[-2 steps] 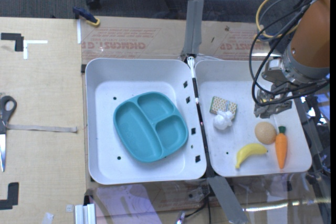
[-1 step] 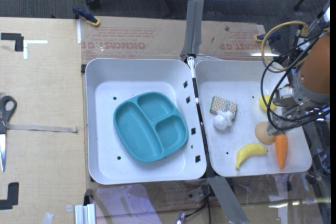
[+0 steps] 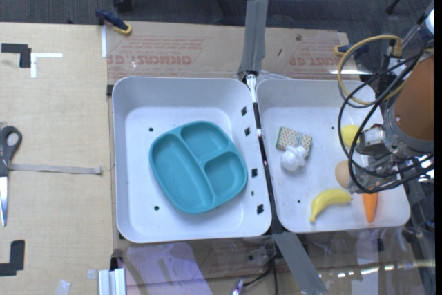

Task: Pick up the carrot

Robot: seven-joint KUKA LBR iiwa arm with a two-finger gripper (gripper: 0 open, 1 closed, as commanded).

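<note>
The carrot lies in the near right corner of the right bin, just beside the banana, and the arm hangs directly over that corner, apparently lined up for a grasp, with its tool's state impossible to tell.

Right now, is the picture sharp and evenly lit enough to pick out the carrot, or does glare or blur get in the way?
Camera view: sharp, even light, soft shadows. The small orange carrot reads clearly in the right white bin, its top hidden by the arm's cables. Reflections streak a clear sheet along the bottom edge.
</note>
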